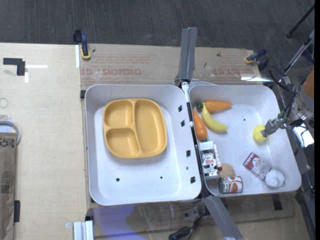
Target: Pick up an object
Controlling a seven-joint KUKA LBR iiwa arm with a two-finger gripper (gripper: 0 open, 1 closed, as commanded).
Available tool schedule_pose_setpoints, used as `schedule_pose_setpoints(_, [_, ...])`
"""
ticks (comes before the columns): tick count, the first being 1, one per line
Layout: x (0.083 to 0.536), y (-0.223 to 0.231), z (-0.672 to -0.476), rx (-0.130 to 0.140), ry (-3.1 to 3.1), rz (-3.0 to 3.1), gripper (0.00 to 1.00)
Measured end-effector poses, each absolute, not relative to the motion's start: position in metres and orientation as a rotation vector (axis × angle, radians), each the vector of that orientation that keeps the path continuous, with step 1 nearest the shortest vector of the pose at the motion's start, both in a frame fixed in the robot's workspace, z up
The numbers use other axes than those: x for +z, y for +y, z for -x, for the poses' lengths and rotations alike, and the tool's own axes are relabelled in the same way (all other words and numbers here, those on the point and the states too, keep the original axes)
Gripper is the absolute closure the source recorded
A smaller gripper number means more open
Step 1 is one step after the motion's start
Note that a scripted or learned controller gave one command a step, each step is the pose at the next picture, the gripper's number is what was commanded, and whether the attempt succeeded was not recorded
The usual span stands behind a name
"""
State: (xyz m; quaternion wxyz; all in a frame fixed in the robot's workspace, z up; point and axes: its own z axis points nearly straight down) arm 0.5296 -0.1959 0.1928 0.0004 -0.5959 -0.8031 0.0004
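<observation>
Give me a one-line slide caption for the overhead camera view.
Claw poised beside a lemon in the right bin; yellow divided plate sits in the left bin.

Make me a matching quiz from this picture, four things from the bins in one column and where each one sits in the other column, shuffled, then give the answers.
Things:
1. divided plate
2. banana
3. yellow lemon
4. can

Places:
A. near the front edge of the right bin
B. next to the gripper, toward the right side of the right bin
C. alone in the left bin
D. between two carrots near the back of the right bin

Pairs: 1-C, 2-D, 3-B, 4-A
</observation>
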Motion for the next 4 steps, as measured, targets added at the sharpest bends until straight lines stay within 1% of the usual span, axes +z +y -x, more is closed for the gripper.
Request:
schedule_pose_setpoints(1, [0.215, -0.149, -0.558, 0.004, -2.392, 2.034, 1.00])
schedule_pose_setpoints(2, [0.332, -0.144, -0.577, 0.005, -2.585, 1.782, 1.00])
schedule_pose_setpoints(3, [0.376, -0.140, -0.619, 0.003, -2.746, 1.527, 1.00])
schedule_pose_setpoints(4, [0.438, -0.162, -0.660, 0.003, -2.767, 1.486, 1.00])
